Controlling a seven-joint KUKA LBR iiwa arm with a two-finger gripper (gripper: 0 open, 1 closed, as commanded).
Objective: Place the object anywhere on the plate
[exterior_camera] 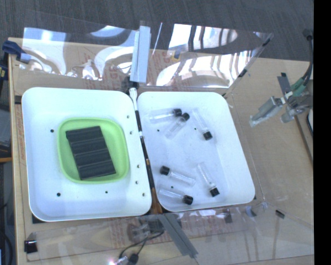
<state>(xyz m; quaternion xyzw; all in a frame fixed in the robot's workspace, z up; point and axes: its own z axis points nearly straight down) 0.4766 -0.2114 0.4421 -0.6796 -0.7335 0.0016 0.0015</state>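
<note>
Clear plastic: six small vials (179, 176) with black caps are lying scattered in the right bin (240, 164), three toward its far side, three toward its near side.
Green plate (119, 148): sitting in the left bin (36, 148), carrying a dark ribbed block (90, 152).
Bench (276, 164): bearing both bins, side by side.

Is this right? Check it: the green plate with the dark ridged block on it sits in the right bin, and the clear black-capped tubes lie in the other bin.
Wrong on one point. The camera view shows the green plate, with the dark ridged block on it, in the left bin, not the right. The clear black-capped tubes do lie in the other bin, the right bin.
</note>
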